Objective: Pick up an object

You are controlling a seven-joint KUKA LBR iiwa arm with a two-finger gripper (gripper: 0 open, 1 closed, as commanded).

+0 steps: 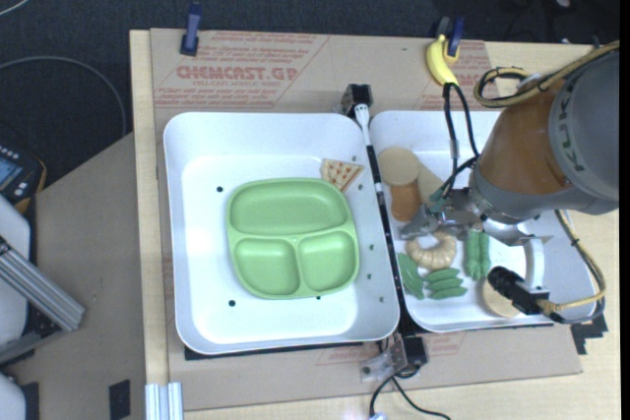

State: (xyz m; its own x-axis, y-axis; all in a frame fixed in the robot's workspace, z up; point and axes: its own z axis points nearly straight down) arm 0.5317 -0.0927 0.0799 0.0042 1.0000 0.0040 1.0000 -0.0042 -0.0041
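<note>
I see the gripper (433, 219) low in the right bin (563, 256), right of the frame's centre, but I cannot tell whether it is spread or pinching anything; the metal parts blur together. It sits just above a pale ring-shaped pastry (434, 254) and beside a tan cylinder (402, 182). Green bean pods (436, 284) lie below the pastry, and another green pod (476, 253) to its right. The grey and orange arm (547, 150) covers the bin's upper right. In the left bin (187, 211) rests a green divided tray (292, 236), with a waffle wedge (342, 174) at its upper right corner.
</note>
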